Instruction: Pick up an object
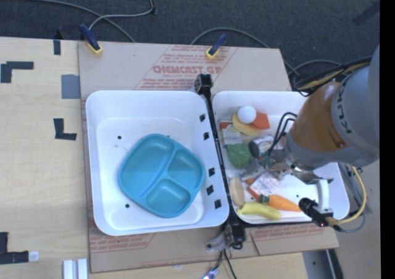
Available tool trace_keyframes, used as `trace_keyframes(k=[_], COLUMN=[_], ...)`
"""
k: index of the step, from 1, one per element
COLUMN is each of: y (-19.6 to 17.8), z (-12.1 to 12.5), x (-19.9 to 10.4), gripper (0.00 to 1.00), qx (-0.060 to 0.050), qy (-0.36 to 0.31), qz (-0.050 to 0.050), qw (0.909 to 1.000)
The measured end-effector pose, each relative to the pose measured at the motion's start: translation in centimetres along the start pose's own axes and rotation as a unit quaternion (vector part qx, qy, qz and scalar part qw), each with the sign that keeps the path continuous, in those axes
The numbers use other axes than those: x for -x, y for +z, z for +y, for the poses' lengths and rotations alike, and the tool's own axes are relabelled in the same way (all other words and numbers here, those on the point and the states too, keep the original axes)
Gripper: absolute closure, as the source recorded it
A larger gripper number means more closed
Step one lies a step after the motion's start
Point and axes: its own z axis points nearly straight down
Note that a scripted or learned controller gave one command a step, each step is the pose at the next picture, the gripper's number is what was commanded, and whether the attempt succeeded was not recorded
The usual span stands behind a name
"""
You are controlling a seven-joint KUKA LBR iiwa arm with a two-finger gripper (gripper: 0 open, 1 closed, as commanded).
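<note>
The right bin holds a heap of toy food. A white ball rests on a yellow piece next to an orange wedge at the back. A green lump lies in the middle left. Toward the front are a beige roll, a yellow banana, an orange carrot and a white and red packet. My gripper hangs low over the bin's middle, just right of the green lump and above the packet. The wrist hides what is under it.
The left bin holds a blue divided plate. A black divider runs between the bins. The arm's grey and orange body covers the right bin's right part. Cables loop beside the wrist.
</note>
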Motion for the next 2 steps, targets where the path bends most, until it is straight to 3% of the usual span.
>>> trace_keyframes(k=[1, 2], y=[0.0, 0.0], z=[5.6, 0.8], x=[-0.5, -2.2], gripper=[0.0, 0.0], qx=[0.002, 0.002], qy=[-0.001, -0.001], qz=[0.0, 0.0], qw=[1.0, 1.0])
